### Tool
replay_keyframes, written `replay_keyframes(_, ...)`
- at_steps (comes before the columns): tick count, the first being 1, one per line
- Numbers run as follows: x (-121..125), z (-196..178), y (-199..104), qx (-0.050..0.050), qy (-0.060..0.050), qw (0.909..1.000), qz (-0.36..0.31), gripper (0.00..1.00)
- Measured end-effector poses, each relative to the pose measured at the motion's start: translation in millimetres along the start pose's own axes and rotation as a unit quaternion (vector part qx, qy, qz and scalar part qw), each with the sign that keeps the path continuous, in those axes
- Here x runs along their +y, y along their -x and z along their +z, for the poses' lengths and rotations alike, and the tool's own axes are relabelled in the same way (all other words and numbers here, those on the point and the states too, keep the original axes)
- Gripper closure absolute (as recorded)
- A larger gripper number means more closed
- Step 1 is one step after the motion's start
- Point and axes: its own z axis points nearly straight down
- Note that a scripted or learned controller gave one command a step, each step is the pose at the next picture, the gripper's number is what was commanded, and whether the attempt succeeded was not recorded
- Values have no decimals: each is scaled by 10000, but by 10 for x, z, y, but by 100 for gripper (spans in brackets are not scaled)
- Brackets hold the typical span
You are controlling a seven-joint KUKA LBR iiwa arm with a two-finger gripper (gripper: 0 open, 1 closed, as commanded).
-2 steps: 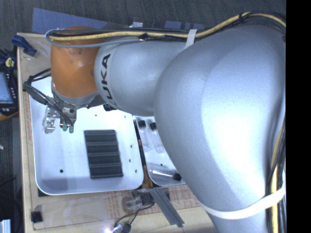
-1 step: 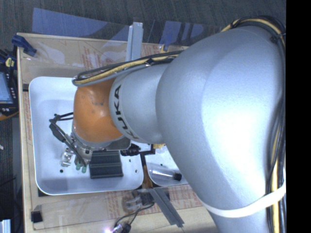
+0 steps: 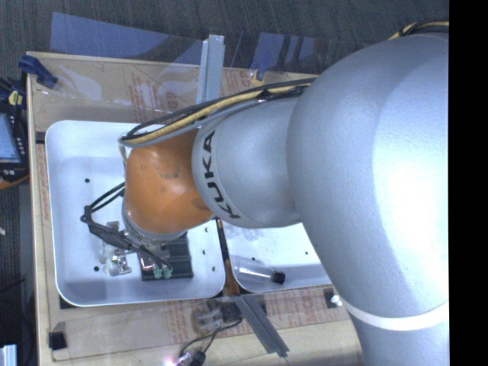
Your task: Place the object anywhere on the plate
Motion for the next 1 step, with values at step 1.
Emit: replay_keyframes(1, 550, 369, 365, -15, -2, 9969, 786, 100)
